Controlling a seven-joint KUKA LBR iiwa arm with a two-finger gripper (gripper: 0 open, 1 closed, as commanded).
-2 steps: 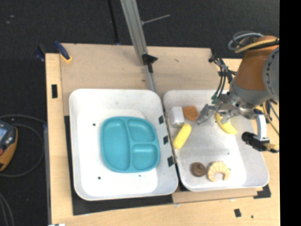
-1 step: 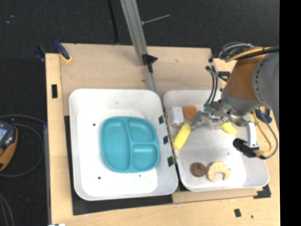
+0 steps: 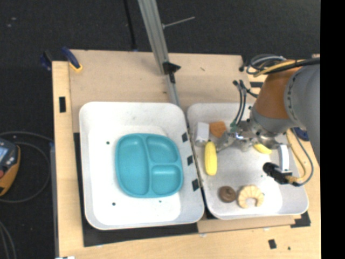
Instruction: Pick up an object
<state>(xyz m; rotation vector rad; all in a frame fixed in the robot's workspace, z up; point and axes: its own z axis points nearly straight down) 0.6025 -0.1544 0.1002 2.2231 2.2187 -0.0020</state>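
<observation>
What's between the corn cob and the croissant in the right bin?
In the camera view, a small brown donut lies between the yellow corn cob and the croissant, beside the croissant's left end; around it is bare bin floor.

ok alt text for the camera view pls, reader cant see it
A grey and orange robot arm reaches from the right over the right white bin, which holds a yellow corn cob, a croissant and a brown doughnut. The left bin holds a teal divided plate.
</observation>
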